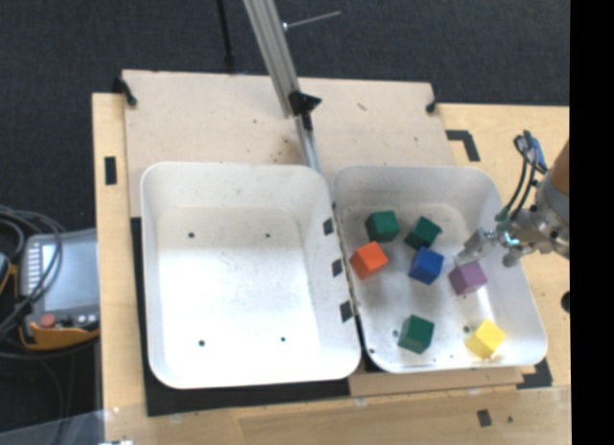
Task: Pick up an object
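Purple cube [467, 277]: lies in the right bin [436, 182], toward that bin's right edge and about midway between its far and near edges. It sits just beside and slightly nearer the camera than the gripper [491, 242], whose metal tip comes in over the bin's right edge; whether the tip touches the cube cannot be told at this size.

Gripper: grey, on an arm entering from the right with cables running up along it. How far its fingers are parted cannot be told, and nothing can be seen gripped between them.

Other contents of the right bin:
- Blue cube [427, 266], just left of the purple cube, near the bin's middle.
- Dark green cube [423, 233], just beyond the blue one, toward the far edge.
- Second green cube [383, 225], left of that, toward the far-left part of the bin.
- Orange cube [369, 260], close to the bin's left edge, just nearer than the second green cube.
- Third green cube [416, 333], near the bin's near edge, well apart from the purple cube.
- Yellow cube [486, 339], in the near-right corner.

Left bin [158, 270]: white, touching the right bin along their shared edge.

Bench [221, 117]: pale board carrying both bins; a slanted metal rail [269, 35] rises from its far side.
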Action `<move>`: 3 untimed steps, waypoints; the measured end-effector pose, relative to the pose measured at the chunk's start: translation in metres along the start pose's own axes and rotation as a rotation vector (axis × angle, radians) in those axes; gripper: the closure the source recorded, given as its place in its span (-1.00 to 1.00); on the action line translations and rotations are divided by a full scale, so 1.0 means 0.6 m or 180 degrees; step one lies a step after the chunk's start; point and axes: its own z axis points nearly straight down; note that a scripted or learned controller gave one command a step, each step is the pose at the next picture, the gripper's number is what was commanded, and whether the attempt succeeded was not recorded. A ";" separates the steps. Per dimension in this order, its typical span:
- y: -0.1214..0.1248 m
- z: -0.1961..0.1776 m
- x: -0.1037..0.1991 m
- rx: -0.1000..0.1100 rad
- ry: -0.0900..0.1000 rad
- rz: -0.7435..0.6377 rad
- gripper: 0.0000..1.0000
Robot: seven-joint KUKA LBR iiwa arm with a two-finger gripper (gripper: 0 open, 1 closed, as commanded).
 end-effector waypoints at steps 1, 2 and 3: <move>0.002 -0.004 0.000 -0.0016 -0.0005 -0.0001 -1.00; -0.004 0.100 -0.001 0.0004 -0.0005 0.0007 -1.00; -0.001 0.145 -0.003 -0.0025 -0.0010 -0.0003 -1.00</move>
